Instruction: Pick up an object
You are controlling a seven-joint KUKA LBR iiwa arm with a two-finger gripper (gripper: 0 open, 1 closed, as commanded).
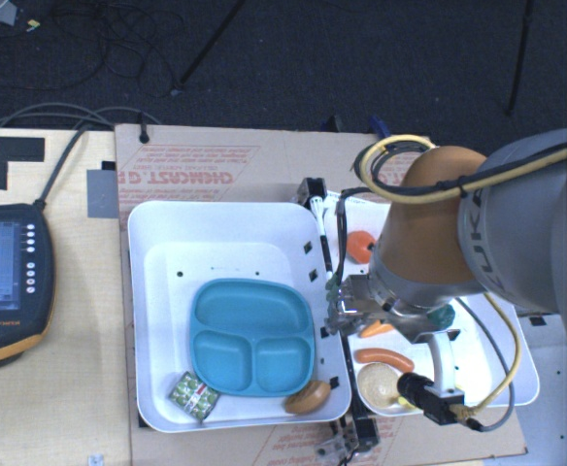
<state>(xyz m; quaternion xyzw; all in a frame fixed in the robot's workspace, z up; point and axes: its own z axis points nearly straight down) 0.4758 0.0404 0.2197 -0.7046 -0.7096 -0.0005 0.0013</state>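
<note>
Grey arm (478, 231) hides most of the right bin (526, 382); the gripper's (347, 309) state is unclear.

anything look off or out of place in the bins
Mildly. In the left bin, the brown bread-like piece sits half on the blue divided plate's lower right rim, and the green packet lies askew by its corner.

Left bin (157, 260) holding a blue divided plate (252, 338), a green patterned packet (193, 396) at its lower-left corner and a brown rounded piece (308, 397) at its lower right; arm (478, 226) over the right bin (516, 382), above an orange sausage-like piece (384, 359)
</note>
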